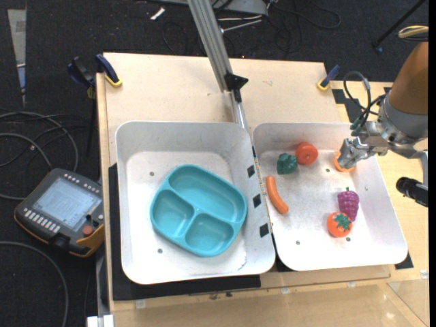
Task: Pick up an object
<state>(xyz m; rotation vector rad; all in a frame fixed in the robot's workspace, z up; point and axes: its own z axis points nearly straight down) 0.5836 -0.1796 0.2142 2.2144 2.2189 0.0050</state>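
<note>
The right bin (381, 244) holds several toy foods. A red-orange tomato (306, 153) lies beside a green broccoli piece (287, 163). An orange sausage (276, 195) lies near the bin's left wall. Purple grapes (348, 201) sit just above a red fruit with a green top (339, 225). My gripper (350, 155) is low at the bin's upper right, right over a small orange object (340, 164) that it mostly hides. Whether it grips that object is hidden.
The left bin (136, 148) holds a teal divided plate (197, 210). A slanted metal pole (212, 39) ends at the bins' shared wall. Clamps sit at the bench's back corners. A teach pendant (58, 210) lies on the floor at left.
</note>
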